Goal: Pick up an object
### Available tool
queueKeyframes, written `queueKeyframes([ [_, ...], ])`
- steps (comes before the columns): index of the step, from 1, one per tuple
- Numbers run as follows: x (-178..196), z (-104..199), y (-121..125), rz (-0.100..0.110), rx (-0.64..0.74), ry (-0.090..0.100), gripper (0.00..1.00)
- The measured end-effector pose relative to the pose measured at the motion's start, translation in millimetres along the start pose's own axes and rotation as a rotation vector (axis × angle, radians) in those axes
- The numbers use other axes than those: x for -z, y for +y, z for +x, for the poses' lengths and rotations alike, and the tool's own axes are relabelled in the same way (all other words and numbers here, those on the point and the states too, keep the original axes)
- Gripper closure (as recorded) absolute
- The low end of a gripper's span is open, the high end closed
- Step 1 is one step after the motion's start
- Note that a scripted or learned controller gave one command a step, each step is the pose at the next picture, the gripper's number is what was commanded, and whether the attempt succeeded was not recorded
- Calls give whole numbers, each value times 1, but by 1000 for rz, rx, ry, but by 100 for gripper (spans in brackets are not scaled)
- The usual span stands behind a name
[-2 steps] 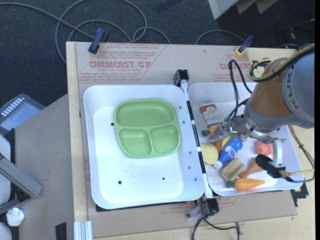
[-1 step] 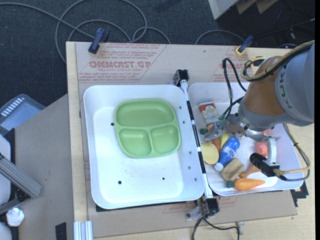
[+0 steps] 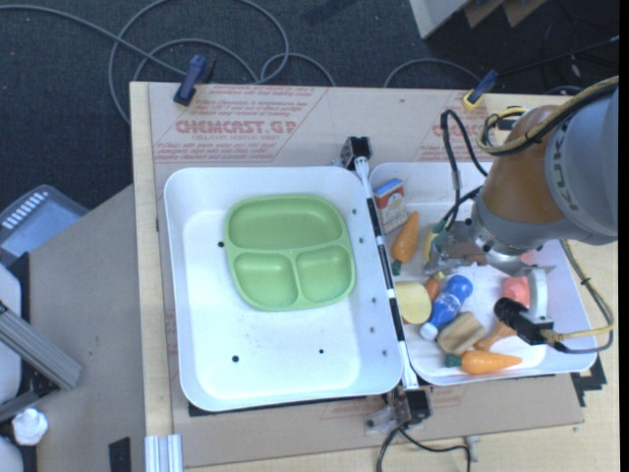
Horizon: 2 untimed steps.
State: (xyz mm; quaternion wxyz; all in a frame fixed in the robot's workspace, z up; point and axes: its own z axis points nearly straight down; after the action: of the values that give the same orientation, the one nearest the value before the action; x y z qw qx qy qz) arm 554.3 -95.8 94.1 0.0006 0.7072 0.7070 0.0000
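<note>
The jaws (image 3: 454, 251) are low in the right bin (image 3: 580, 360), over its middle, among the objects there. The wrist hides them, so I cannot tell their state, and I see no object between them.

Just below them a blue bottle with a white cap (image 3: 447, 303) lies tilted. Touching its left side is a pale yellow round piece (image 3: 414, 304). To the left of the jaws an orange carrot (image 3: 405, 237) lies near the bin's left wall, and above it a small white carton (image 3: 390, 196) stands in the far left corner. A brown block (image 3: 460, 331) lies below the bottle, and a second carrot (image 3: 489, 362) rests at the near edge. A pink piece (image 3: 517, 290) is on the right.

The left bin (image 3: 197, 362) holds a green divided tray (image 3: 291, 251) in its far half.
</note>
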Motion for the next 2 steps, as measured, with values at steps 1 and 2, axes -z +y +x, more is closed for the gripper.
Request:
queueKeyframes([
  [1, 91, 64, 18, 0, 1, 1, 100],
  [2, 88, -1, 10, 3, 0, 0, 100],
])
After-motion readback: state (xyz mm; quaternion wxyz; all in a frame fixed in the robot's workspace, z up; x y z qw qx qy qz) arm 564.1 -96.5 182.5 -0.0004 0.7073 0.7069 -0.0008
